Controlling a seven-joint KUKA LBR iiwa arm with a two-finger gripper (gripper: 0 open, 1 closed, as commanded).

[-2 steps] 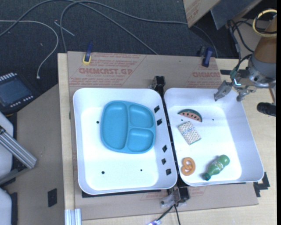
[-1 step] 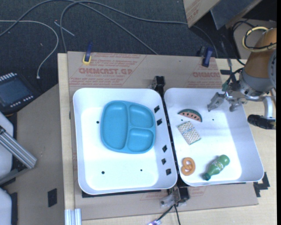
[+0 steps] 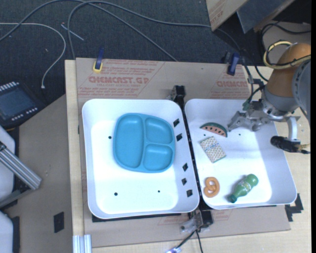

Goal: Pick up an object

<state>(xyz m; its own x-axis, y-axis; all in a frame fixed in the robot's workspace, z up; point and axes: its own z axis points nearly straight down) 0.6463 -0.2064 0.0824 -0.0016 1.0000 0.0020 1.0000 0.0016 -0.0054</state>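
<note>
A dark carpeted floor surrounds the table, whose top is a brown cardboard sheet printed with red lettering. Thin grey cables loop across the floor at upper left. A blue clamp and another grip the table's far edge. A small dark screen device sits at left, beside an aluminium rail. A cardboard box lies at top right.
</note>
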